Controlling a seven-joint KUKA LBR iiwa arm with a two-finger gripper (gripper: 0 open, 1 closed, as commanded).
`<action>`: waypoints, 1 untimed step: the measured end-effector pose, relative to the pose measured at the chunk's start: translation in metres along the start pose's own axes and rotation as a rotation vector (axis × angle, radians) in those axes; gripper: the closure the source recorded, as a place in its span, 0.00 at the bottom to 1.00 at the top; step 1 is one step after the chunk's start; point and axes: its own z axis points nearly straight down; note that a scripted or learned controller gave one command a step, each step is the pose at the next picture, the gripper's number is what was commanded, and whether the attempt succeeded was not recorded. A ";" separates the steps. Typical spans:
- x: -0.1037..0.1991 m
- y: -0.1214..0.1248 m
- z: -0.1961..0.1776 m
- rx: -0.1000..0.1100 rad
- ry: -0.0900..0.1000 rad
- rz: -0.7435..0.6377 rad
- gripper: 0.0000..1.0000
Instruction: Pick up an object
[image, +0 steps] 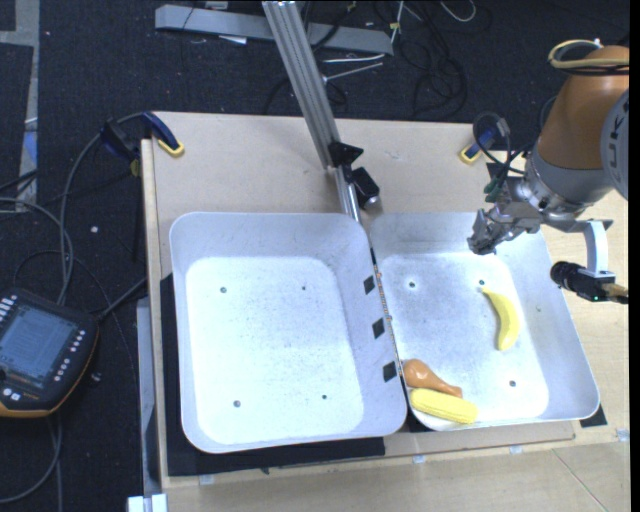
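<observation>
the grey arm w/ its orange band comes in from the right; its end effector (484, 240) hangs over the far part of the right bin (560, 330), near the bin's far rim. it's dark and small here, so can't tell how far open it is, and nothing is seen in its grip.

2 white bins sit side by side on the table (260, 160). the left bin (190, 250) is on the left half of the table, its right edge overlapping the right bin's left edge.

3 objs in the right bin:
- banana (503, 318), yellow, curved, lying right of centre, nearer than the end effector and apart from it.
- corn cob (444, 406), yellow, at the near left corner, lying against the near rim.
- orange-brown item (428, 376), maybe a toy drumstick, just beyond the corn and touching it, close to the bin's left wall.

a slanted metal rail (312, 90) runs from the far side down to where the bins meet. a handheld pendant (35, 350) lies off the table at far left.
</observation>
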 end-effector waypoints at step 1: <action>0.053 0.000 0.006 0.000 0.001 -0.004 1.00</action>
